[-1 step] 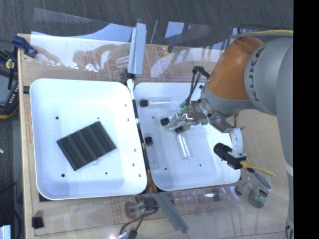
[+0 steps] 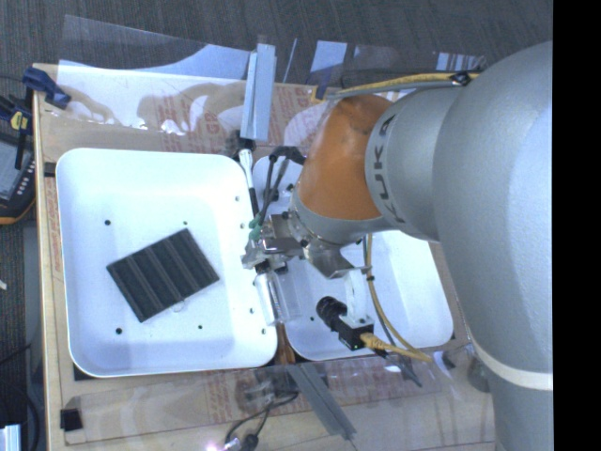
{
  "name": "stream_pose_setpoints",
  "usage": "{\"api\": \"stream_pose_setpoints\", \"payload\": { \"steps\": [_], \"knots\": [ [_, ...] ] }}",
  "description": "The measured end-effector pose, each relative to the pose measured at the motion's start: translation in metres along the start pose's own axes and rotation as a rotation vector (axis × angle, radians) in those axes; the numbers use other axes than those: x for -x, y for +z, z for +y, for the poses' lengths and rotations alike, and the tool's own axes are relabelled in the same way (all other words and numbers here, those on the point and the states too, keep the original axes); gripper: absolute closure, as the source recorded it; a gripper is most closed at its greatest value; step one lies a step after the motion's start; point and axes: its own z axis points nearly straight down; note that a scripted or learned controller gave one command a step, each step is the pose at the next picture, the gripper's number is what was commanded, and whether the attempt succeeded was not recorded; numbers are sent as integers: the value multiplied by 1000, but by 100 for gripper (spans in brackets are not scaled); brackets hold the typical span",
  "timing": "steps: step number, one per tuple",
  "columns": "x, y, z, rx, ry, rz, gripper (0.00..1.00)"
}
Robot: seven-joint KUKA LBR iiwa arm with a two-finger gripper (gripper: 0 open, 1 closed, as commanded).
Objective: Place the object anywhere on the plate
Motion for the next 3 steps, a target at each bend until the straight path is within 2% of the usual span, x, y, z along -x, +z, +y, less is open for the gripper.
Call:
{"api": "stream_pose_setpoints", "payload": {
  "steps": [1, 2, 3],
  "knots": [
    [-93, -28, 62, 2, -150, 1, 100],
    [-139, -91, 113, 3, 143, 0, 100],
    [-80, -65, 57, -3, -73, 0, 100]
  ]
}}
